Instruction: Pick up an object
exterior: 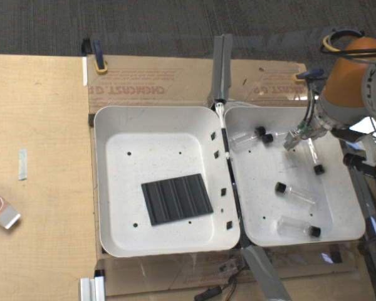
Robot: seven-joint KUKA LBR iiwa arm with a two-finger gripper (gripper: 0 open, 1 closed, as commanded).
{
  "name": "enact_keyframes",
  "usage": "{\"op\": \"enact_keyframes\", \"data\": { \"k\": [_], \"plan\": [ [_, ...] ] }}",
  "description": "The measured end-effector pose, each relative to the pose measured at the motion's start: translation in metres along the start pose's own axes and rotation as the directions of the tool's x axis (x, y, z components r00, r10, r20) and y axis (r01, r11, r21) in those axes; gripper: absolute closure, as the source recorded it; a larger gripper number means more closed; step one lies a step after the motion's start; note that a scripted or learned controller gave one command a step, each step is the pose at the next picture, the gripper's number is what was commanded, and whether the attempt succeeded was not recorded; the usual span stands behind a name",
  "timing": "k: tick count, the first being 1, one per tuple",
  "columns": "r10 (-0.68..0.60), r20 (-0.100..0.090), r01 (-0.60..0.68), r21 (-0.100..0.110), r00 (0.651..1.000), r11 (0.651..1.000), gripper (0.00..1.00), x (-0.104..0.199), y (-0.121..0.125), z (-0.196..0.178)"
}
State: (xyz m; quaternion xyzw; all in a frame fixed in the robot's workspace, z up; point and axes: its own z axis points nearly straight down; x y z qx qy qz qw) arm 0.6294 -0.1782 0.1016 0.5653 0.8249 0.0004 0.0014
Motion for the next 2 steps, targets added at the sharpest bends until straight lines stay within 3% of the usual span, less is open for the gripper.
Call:
{"op": "enact_keyframes", "data": {
  "k": [1,2],
  "plan": [
    [0.000,0.000,0.000,0.000,1.000,1.000,0.00,0.000,0.000,0.000],
    [-0.016,-0.014,0.017,0.031,1.000,0.999,0.00,0.003,0.023,0.016]
  ]
}}
